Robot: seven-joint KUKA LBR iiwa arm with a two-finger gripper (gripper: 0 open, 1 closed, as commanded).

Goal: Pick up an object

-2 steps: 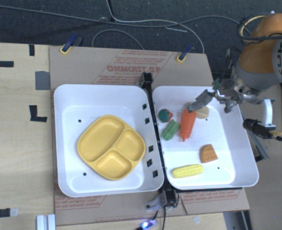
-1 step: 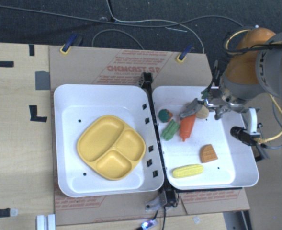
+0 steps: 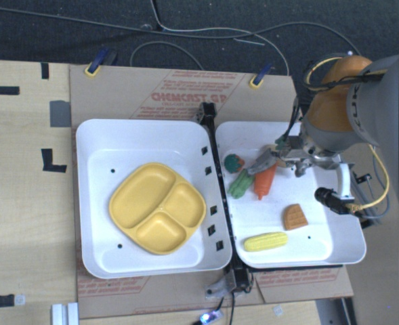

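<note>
- Arm (image 3: 341, 107) reaches in over the right bin (image 3: 341, 246); end effector (image 3: 270, 160) sits low at the bin's upper-left area, right above the orange carrot-shaped toy (image 3: 264, 181).
- Finger spread: cannot tell. Metal parts show near the carrot's top end, but the wrist housing and glare hide whether they are apart or together. No item visibly between them.
- Candidate objects, all in the right bin: the carrot, a green vegetable toy (image 3: 240, 183) lying just beside it to the left, a small teal-and-orange piece (image 3: 234, 161) near the divider, a tan wedge-like piece (image 3: 295, 217) toward the middle, a yellow corn cob (image 3: 265, 241) near the front wall.
- Left bin (image 3: 94, 249) holds a yellow divided plate (image 3: 157, 207); well apart from the arm.
- Judgement: approach or grasp phase on the carrot; nothing looks lifted yet.
- Risk: carrot and green toy lie nearly touching, so closing could catch both, or push one aside and miss.
- Risk: carrot is tapered and looks smooth; a grip near the end could squeeze it out.
- Risk: cluster sits close to the divider between bins; a nudged item could wedge against the wall.
- Risk: loose cable (image 3: 362, 205) hangs by the wrist over the bin and could snag.
</note>
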